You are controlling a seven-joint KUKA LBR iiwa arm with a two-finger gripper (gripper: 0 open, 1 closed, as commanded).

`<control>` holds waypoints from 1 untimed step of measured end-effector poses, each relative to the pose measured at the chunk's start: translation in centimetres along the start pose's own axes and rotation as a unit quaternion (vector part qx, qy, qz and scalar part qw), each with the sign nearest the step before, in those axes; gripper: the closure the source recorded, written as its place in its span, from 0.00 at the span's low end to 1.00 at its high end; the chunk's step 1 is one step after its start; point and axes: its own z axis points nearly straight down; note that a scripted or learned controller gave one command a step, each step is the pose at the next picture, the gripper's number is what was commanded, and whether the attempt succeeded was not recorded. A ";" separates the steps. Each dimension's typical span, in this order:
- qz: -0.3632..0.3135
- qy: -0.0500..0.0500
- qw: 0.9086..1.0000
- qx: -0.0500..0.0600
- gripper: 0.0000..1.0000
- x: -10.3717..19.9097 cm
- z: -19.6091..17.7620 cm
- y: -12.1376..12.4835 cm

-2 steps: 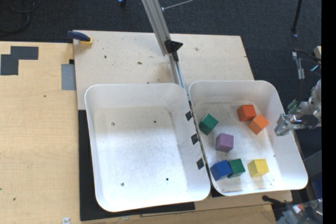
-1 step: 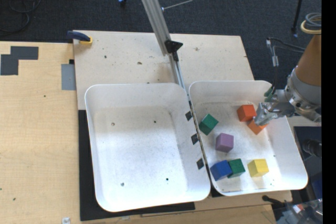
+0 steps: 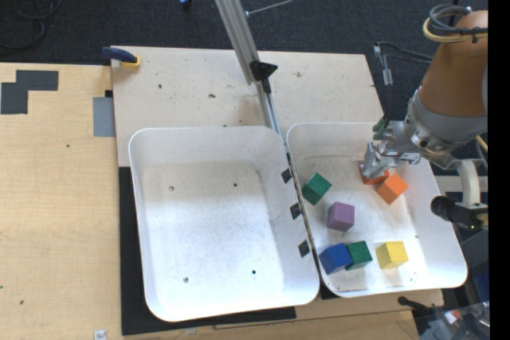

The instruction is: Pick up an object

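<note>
My gripper (image 3: pixel 374 168) is low in the right bin (image 3: pixel 446 271), near its back right part. A small red block (image 3: pixel 370 178) peeks out right at the gripper's tip, partly hidden by it. An orange cube (image 3: pixel 391 188) lies just to the right of the red block, touching or nearly touching it. Further left in the same bin sit a green cube (image 3: pixel 316 188) and a purple cube (image 3: pixel 340 216). Along the bin's front lie a blue cube (image 3: pixel 335 257), a second green cube (image 3: pixel 359 253) and a yellow cube (image 3: pixel 391 254).
The left bin (image 3: pixel 159 163) stands beside the right one, with a divider rim and black clips (image 3: pixel 292 195) between them. A slanted aluminium bar (image 3: pixel 239 28) rises behind the bins. The arm's orange band (image 3: pixel 454 76) hangs over the right bin's right side.
</note>
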 end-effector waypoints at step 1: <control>0.001 0.000 1.000 0.001 1.00 4.8 1.4 3.0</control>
